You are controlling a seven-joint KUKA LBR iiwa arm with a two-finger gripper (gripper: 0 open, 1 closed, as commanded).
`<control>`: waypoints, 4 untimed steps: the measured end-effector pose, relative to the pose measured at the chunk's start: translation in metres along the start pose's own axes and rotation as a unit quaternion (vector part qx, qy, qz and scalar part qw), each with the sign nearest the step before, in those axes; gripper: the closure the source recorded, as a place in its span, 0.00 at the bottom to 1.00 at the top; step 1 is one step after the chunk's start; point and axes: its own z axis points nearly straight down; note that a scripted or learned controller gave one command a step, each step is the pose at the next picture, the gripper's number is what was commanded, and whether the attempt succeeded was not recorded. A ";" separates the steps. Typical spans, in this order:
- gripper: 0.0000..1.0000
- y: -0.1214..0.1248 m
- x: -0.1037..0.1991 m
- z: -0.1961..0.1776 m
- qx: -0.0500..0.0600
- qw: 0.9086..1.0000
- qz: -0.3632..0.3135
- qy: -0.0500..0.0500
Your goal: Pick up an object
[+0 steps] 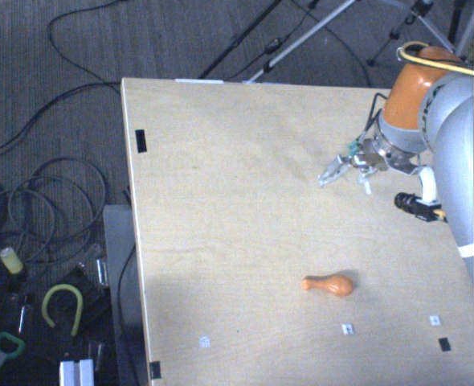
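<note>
Pale wood makes up the tabletop [221, 215], which takes the middle and right of the frame and is the largest thing seen. At the right edge the grey arm [454, 159] with its orange band is found, and from it the end effector [343, 172] is held out leftward in the upper right of the tabletop; its thin fingers appear to be spread apart, with nothing seen between them. One small orange object [330, 285], pear-shaped with a narrow neck pointing left, lies flat in the lower middle right of the tabletop, well apart from the end effector and below it in the frame.

The step in hand is judged to be the approach. It would be done well if the end effector were brought directly over the bulb end, turned so the fingers straddle the short width, and lowered before closing; the rounded shape may roll if it is nudged off-centre.

Counted: one tabletop, one arm, one end effector, one orange object.
</note>
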 end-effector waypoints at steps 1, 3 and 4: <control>0.00 0.004 0.034 -0.001 -0.001 0.997 -0.073 0.000; 0.00 0.000 -0.002 -0.001 -0.001 0.995 -0.100 0.000; 1.00 0.000 -0.002 -0.011 -0.002 0.995 -0.100 -0.002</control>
